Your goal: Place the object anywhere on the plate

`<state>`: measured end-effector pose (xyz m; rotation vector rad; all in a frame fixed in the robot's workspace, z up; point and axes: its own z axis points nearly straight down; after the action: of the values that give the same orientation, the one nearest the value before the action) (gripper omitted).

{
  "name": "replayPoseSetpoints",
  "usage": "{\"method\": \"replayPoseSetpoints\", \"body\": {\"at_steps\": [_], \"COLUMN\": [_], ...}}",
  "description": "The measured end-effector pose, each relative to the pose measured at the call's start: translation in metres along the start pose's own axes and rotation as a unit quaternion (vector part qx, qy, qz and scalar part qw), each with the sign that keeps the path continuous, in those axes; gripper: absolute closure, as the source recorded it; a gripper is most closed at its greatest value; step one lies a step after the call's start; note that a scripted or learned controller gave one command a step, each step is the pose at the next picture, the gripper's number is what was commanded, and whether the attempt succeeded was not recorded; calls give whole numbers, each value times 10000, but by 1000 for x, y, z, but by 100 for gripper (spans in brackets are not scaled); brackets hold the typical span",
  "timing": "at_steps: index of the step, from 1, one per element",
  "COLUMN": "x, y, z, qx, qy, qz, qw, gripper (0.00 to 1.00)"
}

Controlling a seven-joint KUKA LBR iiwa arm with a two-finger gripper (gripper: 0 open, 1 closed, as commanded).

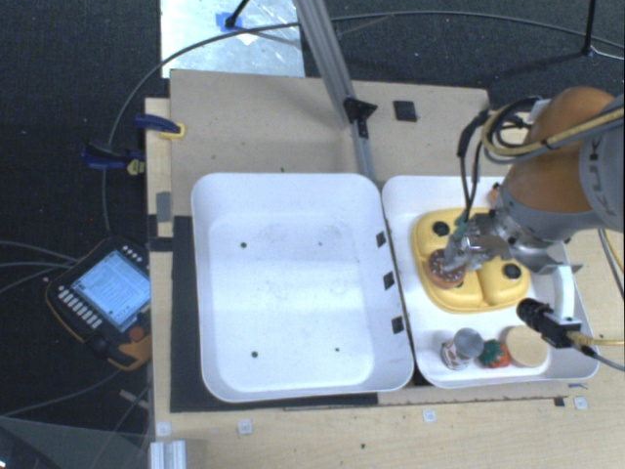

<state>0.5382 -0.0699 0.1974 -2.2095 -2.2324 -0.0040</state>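
Camera view puts the hand (pixel 457 258) low over the yellow plate (pixel 471 262), grip unreadable, so the release should stay well inside its rim.

- No text, label, brand, number or sign can be read anywhere.
- The handheld pendant (pixel 103 296), off the tabletop (pixel 264 125) at nine o'clock, has a lit bluish screen, but what it shows is too blurred and small to make out.
- The small black squares on the tabletop at twelve o'clock (pixel 405 111) and along the edge between the two bins (pixel 388 279) carry no lettering that can be seen.
- The yellow plate (pixel 469 262) at three o'clock and the small things below it bear no legible marks.
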Motion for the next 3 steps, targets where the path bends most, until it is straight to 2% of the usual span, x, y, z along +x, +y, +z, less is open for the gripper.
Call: {"method": "replayPoseSetpoints", "body": {"at_steps": [3], "x": [166], "y": [2], "z": [0], "qx": [1], "qy": [1], "qz": [-3], "qw": [10000], "gripper": [100]}}
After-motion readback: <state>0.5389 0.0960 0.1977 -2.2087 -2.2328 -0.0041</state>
